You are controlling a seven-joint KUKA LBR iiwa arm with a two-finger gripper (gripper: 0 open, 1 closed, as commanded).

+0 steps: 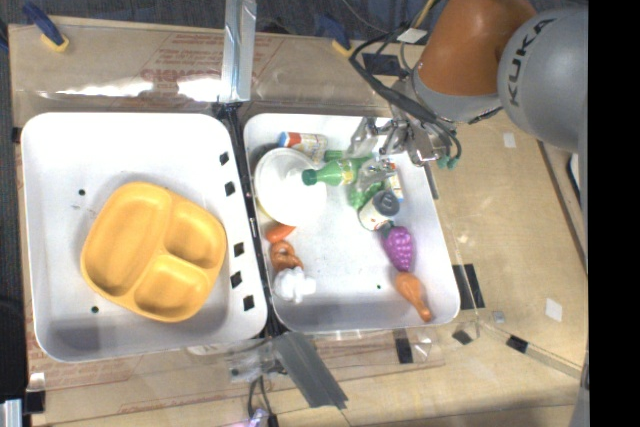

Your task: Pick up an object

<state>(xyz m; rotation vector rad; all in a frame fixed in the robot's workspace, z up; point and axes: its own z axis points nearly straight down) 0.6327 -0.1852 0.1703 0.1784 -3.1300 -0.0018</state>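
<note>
My gripper (383,143) hangs over the far right part of the right bin (340,310), under the grey arm with its orange band. Just below and left of it lies a green bottle (332,174), its neck pointing left over a white bowl (283,187). A small round dark and white object (384,206) sits right below the gripper. Purple grapes (399,247) and a brown drumstick (412,294) lie along the right wall. I see nothing held.
A yellow divided plate (153,250) lies in the left bin (50,155). In the right bin a small labelled container (303,143) rests at the far wall, with orange pieces (283,250) and a white toy (293,287) by the left wall.
</note>
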